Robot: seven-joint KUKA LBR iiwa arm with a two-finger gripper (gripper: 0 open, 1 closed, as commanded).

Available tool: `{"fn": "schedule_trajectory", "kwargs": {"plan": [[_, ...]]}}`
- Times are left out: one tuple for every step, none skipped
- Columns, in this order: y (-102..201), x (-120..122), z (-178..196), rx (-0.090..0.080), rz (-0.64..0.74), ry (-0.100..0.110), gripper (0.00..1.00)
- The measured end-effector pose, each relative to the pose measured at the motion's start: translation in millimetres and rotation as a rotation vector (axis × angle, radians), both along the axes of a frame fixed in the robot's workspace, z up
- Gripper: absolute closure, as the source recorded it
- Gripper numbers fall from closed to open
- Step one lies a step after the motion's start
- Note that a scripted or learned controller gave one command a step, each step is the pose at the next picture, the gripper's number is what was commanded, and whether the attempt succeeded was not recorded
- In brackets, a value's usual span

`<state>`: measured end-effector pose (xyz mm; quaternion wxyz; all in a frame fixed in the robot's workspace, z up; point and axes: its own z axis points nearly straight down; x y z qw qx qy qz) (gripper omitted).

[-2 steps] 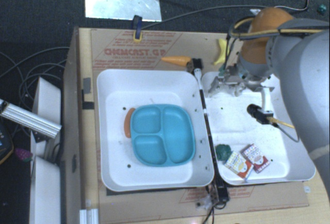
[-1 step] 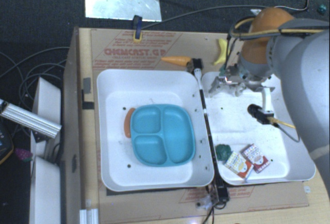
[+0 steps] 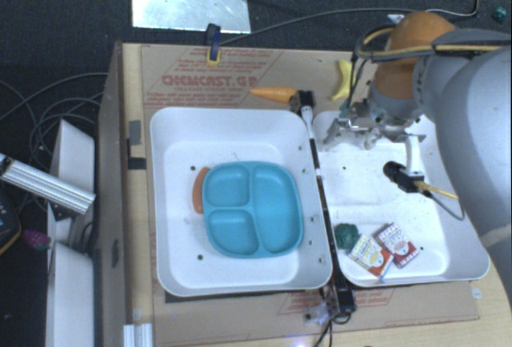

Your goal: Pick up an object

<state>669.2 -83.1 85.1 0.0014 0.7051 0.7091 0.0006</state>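
My gripper (image 3: 346,132) hangs over the far left corner of the right bin (image 3: 464,261), below the orange band of the arm (image 3: 412,57). Nothing shows in it. Near the front of that bin lie a small dark green object (image 3: 347,235) and two red-and-white packets (image 3: 370,253) (image 3: 398,243), well apart from the gripper. In the left bin (image 3: 172,177) sits a blue divided plate (image 3: 252,205) with an orange sausage (image 3: 198,189) lying against its left edge.
An orange carrot (image 3: 272,95) and a yellow banana (image 3: 344,80) lie on the cardboard behind the bins. A black divider (image 3: 316,169) runs between the bins. A black plug with a yellow cable (image 3: 404,177) hangs over the right bin's middle.
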Motion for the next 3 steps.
{"fn": "schedule_trajectory", "kwargs": {"plan": [[-2.9, -0.1, 0.1, 0.0, -0.002, 0.0, 0.0], [-0.5, 0.0, -0.1, 0.0, 0.0, 0.0, 0.0], [-1.9, -0.1, 0.0, -0.001, -0.001, 0.0, 0.0]]}}
